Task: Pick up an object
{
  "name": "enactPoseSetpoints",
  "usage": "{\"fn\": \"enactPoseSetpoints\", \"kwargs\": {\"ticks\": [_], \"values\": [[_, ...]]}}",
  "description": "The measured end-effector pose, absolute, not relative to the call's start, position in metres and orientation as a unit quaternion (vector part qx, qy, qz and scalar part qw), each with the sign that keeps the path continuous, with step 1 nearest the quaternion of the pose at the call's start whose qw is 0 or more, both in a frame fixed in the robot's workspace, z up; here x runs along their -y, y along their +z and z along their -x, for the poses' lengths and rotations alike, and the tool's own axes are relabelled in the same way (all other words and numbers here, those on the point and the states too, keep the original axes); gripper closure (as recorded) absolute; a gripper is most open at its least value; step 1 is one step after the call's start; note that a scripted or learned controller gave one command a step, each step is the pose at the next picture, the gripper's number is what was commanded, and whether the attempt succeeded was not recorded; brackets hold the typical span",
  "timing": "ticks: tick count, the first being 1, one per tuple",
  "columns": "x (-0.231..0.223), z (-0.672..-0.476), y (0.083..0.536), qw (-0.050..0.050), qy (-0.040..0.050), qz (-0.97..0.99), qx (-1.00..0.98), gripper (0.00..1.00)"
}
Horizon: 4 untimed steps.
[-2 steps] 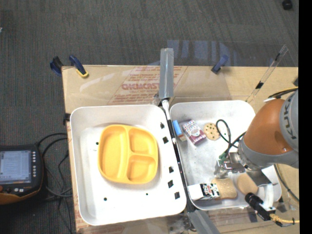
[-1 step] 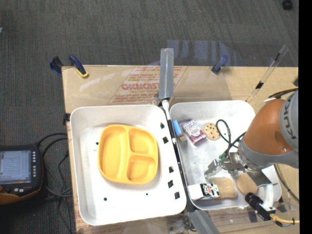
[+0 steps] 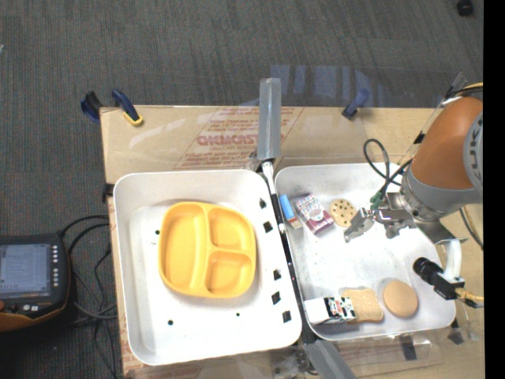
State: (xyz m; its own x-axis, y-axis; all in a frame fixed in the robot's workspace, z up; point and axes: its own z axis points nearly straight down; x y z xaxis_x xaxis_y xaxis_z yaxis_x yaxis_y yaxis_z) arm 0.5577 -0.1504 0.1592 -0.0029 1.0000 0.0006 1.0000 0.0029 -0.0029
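1. Gripper [image 3: 364, 225] hovers over right bin [image 3: 347, 279], fingers spread, nothing between them.
2. Cookie [image 3: 342, 211] at its 10 o'clock, near; purple packet [image 3: 315, 213] beyond.
3. Toast [image 3: 364, 305], round bun [image 3: 399, 298] at 6 o'clock.
4. Yellow plate [image 3: 208, 249] in left bin [image 3: 150, 330], 9 o'clock.

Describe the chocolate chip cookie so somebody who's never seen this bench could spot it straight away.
Start at the right-hand white bin, the one the arm reaches into. Near its back wall, a small purple packet lies beside the cookie. The cookie is round, pale and dotted with dark chips, unlike the plain tan disc at the bin's front.
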Motion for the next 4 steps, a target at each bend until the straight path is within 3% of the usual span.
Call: {"fn": "enactPoseSetpoints", "kwargs": {"ticks": [1,2,3,4], "values": [[0.132,-0.605,0.167,0.001,0.0008,0.706,0.709,0.00],[0.085,-0.644,0.092,-0.003,-0.0018,0.705,0.709,0.00],[0.084,-0.645,0.101,-0.003,-0.0010,0.703,0.712,1.00],[0.057,-0.613,0.187,0.001,0.0007,0.706,0.709,1.00]]}}
